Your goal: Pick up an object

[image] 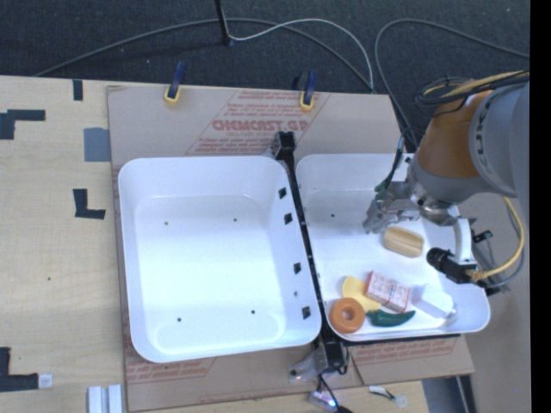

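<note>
My gripper (380, 217) hangs low over the middle of the right bin (331, 188), reaching in from the right on the grey arm with its orange band. A tan bread-like roll (403, 241) lies just below and to the right of it, close by but apart from it as far as I can see. Along the bin's front lie an orange ring (348, 315), a yellow piece (356, 288), a red-and-white packet (389, 291), a green pepper (392, 318) and a white block (436, 304).
The left bin (146, 188) sits beside the right one, with a black divider bar (297, 231) between them. Both stand on a cardboard sheet (250, 123) held by two clamps at the back. Cables trail off the arm at the right.
</note>
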Motion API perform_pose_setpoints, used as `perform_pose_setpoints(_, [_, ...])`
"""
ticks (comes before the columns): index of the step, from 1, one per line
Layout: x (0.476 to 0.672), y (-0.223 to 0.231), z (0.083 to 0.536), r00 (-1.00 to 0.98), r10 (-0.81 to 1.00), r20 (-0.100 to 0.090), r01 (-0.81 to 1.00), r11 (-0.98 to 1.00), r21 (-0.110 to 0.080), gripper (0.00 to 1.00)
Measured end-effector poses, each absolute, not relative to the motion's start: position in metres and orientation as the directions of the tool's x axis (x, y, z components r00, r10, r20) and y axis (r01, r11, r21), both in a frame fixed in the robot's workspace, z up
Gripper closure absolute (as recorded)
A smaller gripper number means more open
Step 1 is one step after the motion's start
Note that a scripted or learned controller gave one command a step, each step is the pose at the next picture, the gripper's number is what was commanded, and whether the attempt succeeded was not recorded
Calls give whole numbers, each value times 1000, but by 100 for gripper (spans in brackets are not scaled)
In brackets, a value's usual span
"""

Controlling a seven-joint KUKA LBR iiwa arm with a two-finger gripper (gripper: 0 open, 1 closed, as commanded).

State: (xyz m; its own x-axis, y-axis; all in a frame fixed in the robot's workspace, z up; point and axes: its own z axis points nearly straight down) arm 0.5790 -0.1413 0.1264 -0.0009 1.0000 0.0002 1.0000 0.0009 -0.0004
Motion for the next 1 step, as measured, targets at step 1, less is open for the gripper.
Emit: perform_pose_setpoints(1, [655, -194, 86, 1, 1000, 0, 1000, -1, -3, 100])
